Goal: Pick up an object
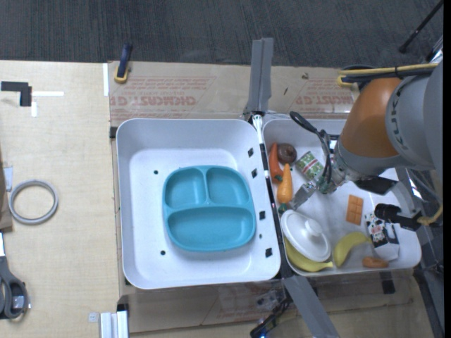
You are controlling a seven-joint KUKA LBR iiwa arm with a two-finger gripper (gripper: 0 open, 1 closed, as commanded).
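The gripper (304,193) hangs low in the right bin (412,258) — whether it is open or closed I cannot tell. Just beside it lie a carrot (284,186), a small can (309,164), a white bowl (307,234) and a banana (337,254) — nothing visibly held.

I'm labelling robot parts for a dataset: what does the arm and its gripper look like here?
The arm is bulky and rounded, with grey casing and a broad glossy orange band above the wrist. A thin black cable loops along the wrist toward the gripper, which is small, dark and metallic, with slim fingers. No markings are readable on it.
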